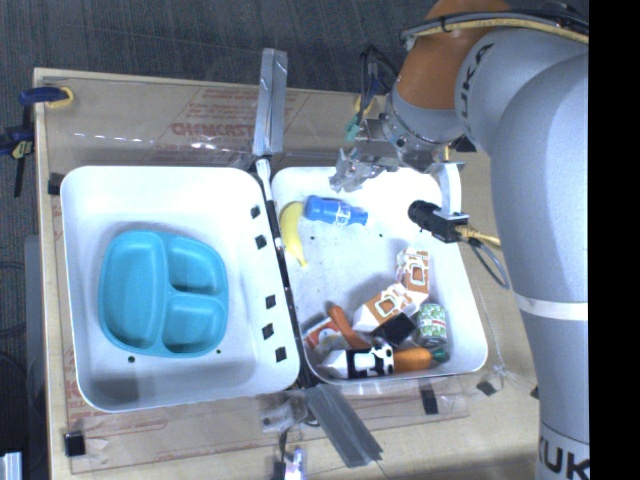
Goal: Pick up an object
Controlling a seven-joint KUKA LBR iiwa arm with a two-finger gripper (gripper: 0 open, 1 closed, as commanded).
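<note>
My gripper (350, 174) hangs over the far edge of the right bin (455, 268), a little above a blue bottle (334, 211) that lies on its side. Nothing shows between the fingers. A yellow banana (291, 231) rests against the bin's left wall, just left of the bottle. At the bin's near end sits a pile: an orange-and-white carton (383, 308), a small patterned carton (414, 269), a green can (432, 323), a carrot (412, 358), a sausage (345, 326) and a black-and-white cow toy (368, 362).
The left bin (85, 198) holds a light blue divided plate (163, 291). A grey metal divider (269, 103) runs between the bins. A black fitting with a cable (436, 220) sticks out over the right bin's far right rim. The arm's grey body fills the right side.
</note>
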